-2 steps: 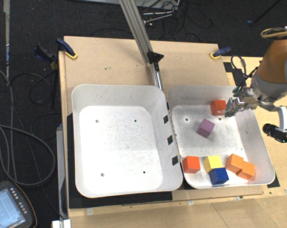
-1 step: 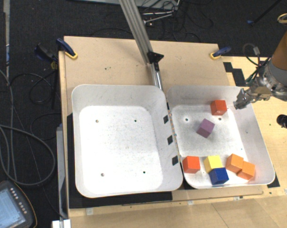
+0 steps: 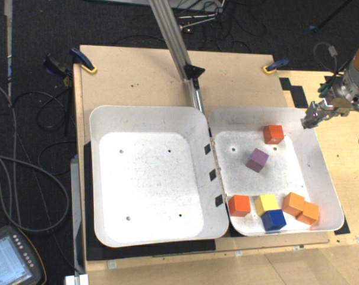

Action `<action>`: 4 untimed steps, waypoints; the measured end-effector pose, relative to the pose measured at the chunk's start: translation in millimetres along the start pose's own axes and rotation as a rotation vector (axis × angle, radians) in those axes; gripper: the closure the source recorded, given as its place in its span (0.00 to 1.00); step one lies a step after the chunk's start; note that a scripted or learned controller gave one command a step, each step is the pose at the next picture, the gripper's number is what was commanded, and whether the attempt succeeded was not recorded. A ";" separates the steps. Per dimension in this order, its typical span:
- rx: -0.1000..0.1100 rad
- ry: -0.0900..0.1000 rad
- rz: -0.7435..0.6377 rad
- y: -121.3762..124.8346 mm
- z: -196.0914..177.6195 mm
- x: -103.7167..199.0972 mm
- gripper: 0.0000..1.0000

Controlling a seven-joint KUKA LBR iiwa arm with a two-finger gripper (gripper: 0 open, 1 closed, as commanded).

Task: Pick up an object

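The right bin (image 3: 319,165) holds several small blocks. An orange block (image 3: 274,134) lies near its far side and a purple block (image 3: 257,160) sits in the middle. Along the near wall are an orange block (image 3: 239,205), a yellow block (image 3: 265,203), a blue block (image 3: 274,219) and two more orange blocks (image 3: 302,207). My gripper (image 3: 313,116) hangs at the far right corner of this bin, above its rim, well apart from every block. Nothing shows between its tips.
The left bin (image 3: 105,159) lies beside the right one, its floor speckled. A slanted metal pole (image 3: 170,28) crosses from the top to the seam between the bins. Clamps (image 3: 84,61) hold the wooden board's back corners. Cables lie on the dark floor.
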State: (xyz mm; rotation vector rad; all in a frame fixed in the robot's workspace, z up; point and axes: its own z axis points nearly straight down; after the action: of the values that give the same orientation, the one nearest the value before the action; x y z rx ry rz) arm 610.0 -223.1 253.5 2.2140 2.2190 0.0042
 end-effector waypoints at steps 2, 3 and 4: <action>0.006 0.005 -0.006 3.8 3.3 107.0 1.00; 0.007 0.006 -0.007 -0.7 -3.5 166.8 1.00; 0.006 0.005 -0.006 4.9 -2.5 219.3 1.00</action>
State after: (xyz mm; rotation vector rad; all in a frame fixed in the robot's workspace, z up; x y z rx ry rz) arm 614.4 -3.7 255.4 2.2122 2.2315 0.0025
